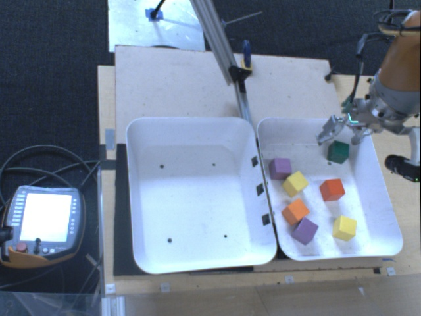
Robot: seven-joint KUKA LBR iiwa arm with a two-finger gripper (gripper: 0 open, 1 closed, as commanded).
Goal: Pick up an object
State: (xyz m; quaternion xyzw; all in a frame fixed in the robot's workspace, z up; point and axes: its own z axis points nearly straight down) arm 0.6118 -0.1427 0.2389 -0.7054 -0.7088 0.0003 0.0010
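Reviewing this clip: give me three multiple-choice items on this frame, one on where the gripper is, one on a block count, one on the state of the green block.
1. Where is the gripper?
A. Over the left bin
B. Over the far end of the right bin, next to the green block
C. Above the handheld control pad

2. How many blocks lie in the right bin?
A. Four
B. Nine
C. Seven

3. What state is the green block in?
A. Resting on the bin floor
B. Lifted clear above the bench
C. Stacked on a yellow block

Answers: 1 B, the gripper sits just above the green block at the bin's far end. 2 C, two purple, two yellow, two orange, one green. 3 A, it lies on the floor, apart from the others.
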